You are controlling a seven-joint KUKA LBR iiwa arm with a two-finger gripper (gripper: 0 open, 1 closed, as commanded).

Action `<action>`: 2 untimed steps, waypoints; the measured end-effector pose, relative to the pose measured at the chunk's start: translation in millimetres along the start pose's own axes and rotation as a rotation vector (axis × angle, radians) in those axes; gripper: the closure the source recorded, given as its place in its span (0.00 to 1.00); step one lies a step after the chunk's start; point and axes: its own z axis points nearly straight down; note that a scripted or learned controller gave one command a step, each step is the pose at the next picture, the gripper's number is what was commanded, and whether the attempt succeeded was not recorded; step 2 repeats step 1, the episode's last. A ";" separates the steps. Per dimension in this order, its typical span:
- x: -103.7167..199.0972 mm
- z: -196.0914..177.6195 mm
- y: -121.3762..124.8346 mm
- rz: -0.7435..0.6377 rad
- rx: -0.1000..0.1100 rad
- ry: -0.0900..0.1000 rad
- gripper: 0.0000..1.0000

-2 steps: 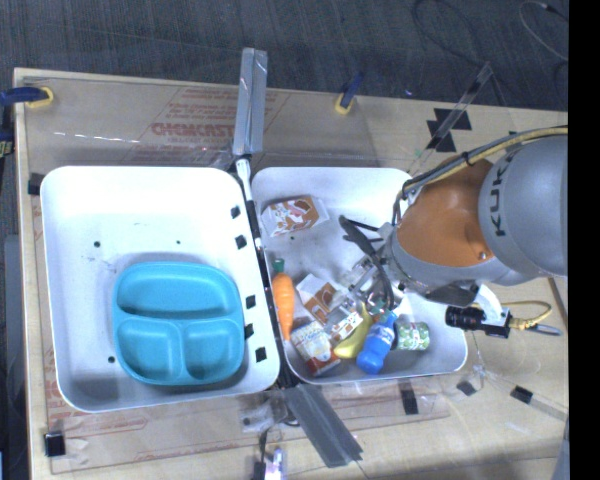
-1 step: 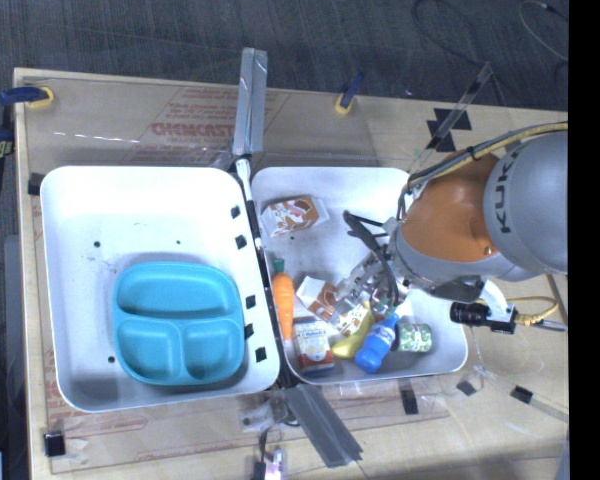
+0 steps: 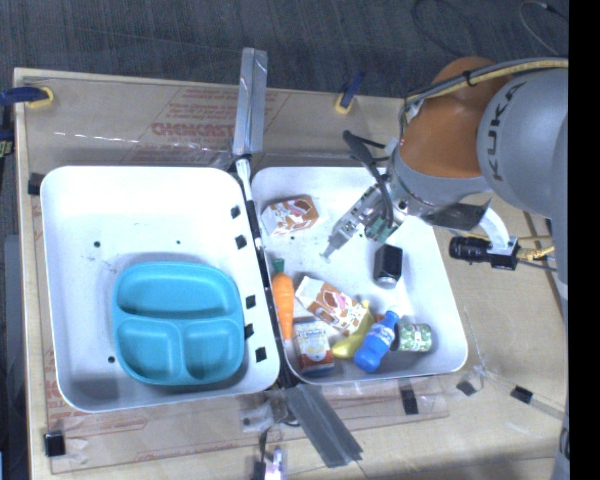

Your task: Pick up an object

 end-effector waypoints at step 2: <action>0.0 0.2 -0.2 0.000 0.000 0.000 0.00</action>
